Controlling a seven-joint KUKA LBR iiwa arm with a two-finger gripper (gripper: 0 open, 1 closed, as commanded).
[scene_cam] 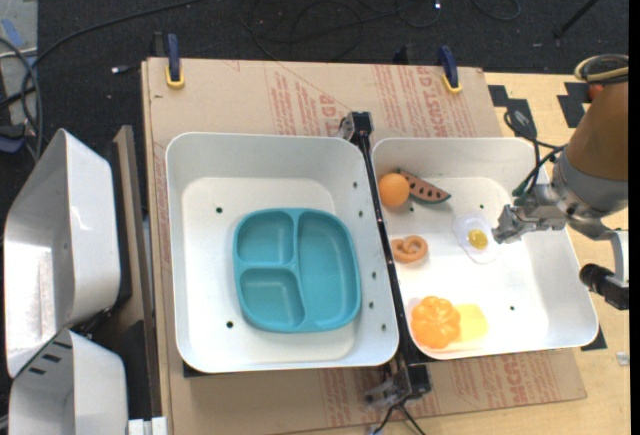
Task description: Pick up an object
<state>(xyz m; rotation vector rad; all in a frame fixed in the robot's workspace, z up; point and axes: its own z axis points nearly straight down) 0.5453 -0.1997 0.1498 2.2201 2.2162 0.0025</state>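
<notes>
Because the task asks only for any one object, the small toy foods are lying loose and apart in the right bin (560,323), so that the fingers can be coming around one piece without touching another. Nearest to the camera, the orange bell pepper (436,320) is resting against the front wall of this bin with a yellow piece (473,323) touching it. A little farther, the pretzel-like ring (409,248) is sitting close to the divider, and the fried egg (476,239) is lying near the middle of the floor. At the far side, the orange ball (393,189) and the watermelon slice (427,191) are lying just beside each other. The left bin (190,223) is holding only the blue divided plate (297,269), probably as a place for serving. The arm is reaching in from the right, its wrist bent down, and the gripper (503,228) is hanging just beside the egg, probably the target; I cannot tell how the jaws are standing.
</notes>
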